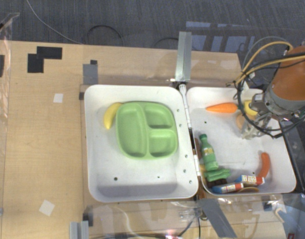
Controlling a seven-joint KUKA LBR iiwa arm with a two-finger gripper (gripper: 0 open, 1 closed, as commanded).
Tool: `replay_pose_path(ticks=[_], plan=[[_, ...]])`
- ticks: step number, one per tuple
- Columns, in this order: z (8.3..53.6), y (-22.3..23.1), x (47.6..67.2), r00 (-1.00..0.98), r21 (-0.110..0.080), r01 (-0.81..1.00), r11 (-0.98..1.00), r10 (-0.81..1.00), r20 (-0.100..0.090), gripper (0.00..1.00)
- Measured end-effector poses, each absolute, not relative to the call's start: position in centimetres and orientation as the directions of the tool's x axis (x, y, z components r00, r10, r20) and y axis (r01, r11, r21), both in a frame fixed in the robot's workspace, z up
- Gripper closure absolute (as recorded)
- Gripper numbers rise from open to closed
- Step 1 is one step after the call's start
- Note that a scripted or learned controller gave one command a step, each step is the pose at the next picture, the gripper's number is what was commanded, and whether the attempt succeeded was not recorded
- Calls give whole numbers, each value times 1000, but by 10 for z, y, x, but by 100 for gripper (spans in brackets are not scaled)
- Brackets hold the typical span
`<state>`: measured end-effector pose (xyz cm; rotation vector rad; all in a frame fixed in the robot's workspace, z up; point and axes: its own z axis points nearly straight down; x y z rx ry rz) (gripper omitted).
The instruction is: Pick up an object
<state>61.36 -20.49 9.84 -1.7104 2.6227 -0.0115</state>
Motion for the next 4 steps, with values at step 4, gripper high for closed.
replay_pose_path(ticks=[4], plan=[[231,-186,668,-611,-2,-792,611,-792,-1,100]])
